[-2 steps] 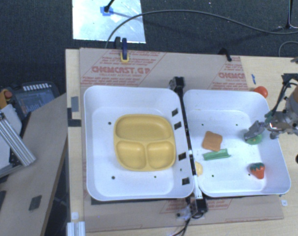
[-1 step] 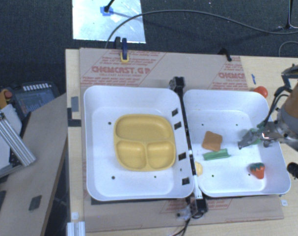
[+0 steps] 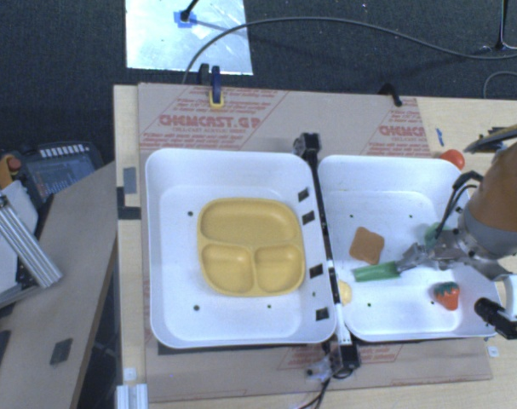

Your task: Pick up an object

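Camera view shows the right white plastic bin (image 3: 386, 186) holding the candidates, with the arm reaching in from three o'clock. Nearest the bottom rim, at about five o'clock in that bin, lies a small red-orange strawberry-shaped toy (image 3: 446, 296). Just beyond it the grey two-finger gripper (image 3: 409, 259) points toward nine o'clock, its tip touching or overlapping the right end of a long green stick-shaped toy (image 3: 376, 271); whether the tool is wide or narrow I cannot tell. A small yellow object (image 3: 345, 293) sits at the bin's seven o'clock edge. Farther in, a flat tan square toy (image 3: 366, 245) lies near the centre. The left white bin (image 3: 169, 228) carries a yellow three-compartment plastic tray (image 3: 250, 245).

To do this well, I judge the green stick the natural target: centre across its narrow width, descend level, close fully, then lift straight.
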`<state>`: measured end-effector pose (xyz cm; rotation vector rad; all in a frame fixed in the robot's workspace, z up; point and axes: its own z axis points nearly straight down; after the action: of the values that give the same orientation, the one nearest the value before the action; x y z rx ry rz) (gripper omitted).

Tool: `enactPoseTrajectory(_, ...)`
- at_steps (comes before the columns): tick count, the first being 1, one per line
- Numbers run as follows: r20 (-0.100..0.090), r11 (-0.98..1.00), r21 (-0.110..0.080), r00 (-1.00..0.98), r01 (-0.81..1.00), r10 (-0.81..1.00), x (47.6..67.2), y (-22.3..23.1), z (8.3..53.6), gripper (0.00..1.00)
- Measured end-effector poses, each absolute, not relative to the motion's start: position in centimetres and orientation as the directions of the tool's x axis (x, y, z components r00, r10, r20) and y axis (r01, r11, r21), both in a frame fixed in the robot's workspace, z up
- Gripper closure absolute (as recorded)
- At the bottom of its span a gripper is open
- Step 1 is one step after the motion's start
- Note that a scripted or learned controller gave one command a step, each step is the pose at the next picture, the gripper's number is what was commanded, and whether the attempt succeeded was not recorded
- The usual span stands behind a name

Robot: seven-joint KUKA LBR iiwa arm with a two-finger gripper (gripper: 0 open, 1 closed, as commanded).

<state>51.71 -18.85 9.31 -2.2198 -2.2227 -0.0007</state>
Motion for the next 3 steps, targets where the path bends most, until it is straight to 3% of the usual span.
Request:
enactPoseTrajectory(1, -0.001, 0.001, 0.002, -0.001, 1.000, 1.000, 51.8, -18.9, 8.5, 0.00)
enactPoseTrajectory(2, -0.001, 0.001, 0.004, -0.001, 1.000, 1.000, 51.9, -18.9, 9.6, 1.00)
enactPoseTrajectory(3, -0.002, 0.000, 0.005, 0.000, 1.000, 1.000, 51.1, -19.3, 14.5, 1.00)
